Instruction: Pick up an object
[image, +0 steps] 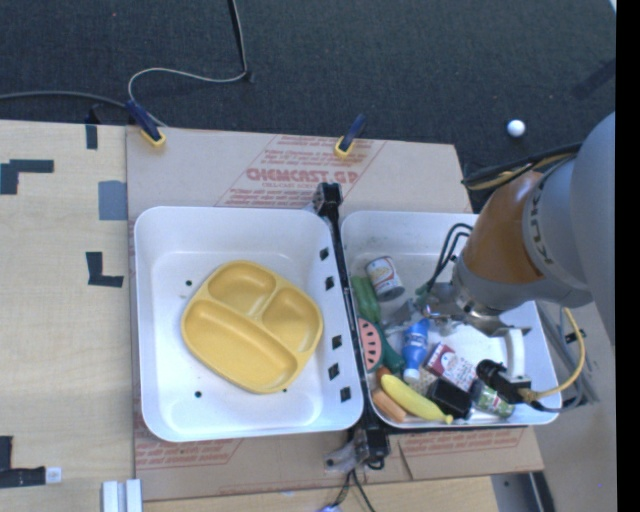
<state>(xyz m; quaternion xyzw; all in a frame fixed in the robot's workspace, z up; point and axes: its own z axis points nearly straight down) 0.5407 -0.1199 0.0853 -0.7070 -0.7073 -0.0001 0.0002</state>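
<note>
Arm (530, 240) was down over the right bin (400, 225), gripper (440, 300) low among the clutter.
Jaw state: couldn't tell, wrist blocked it. Nearby sat a small can (382, 277), blue bottle (415, 343), watermelon slice (370, 345) and banana (412, 397). Left bin (160, 235) held a yellow divided plate (252, 325).

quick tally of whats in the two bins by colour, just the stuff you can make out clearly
Yellow: 2, the divided plate in the left bin, the banana in the right bin
Silver: 1, the can
Blue: 1, the bottle
Total: 4; the rest of the right-hand pile is too jumbled to sort.
</note>
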